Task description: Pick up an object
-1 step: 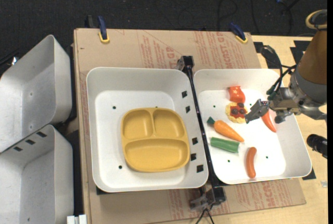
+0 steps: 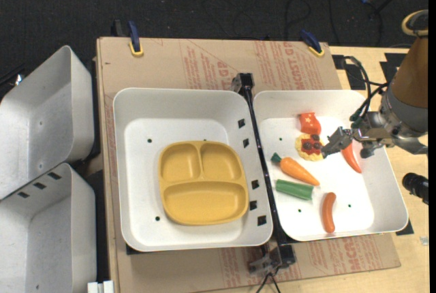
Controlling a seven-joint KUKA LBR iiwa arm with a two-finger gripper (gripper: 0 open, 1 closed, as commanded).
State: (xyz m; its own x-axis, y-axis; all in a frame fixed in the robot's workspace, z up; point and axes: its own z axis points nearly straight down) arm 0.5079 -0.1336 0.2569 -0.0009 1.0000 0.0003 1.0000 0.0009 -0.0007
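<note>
Left bin point(image 2: 129, 148) carries a yellow divided plate point(image 2: 203, 182); right bin point(image 2: 381, 217) carries carrot point(image 2: 298, 170), green piece point(image 2: 294, 189), sausage point(image 2: 329, 211), red block point(image 2: 310, 122), small yellow toy point(image 2: 310, 147) and red pepper point(image 2: 353, 158); tool point(image 2: 338, 142) sits low beside the toy, fingers apparently spread, nothing between them; judged approach step; next move calls for descent and closure on one object.

One fixed overhead camera, slanted down, both bins point(image 2: 184, 104)

Jaws over the right bin point(image 2: 381, 217), pastry toy point(image 2: 310, 146) just left of them, carrot point(image 2: 297, 170) and sausage point(image 2: 329, 211) nearer the camera, divided plate point(image 2: 203, 182) far left.
</note>
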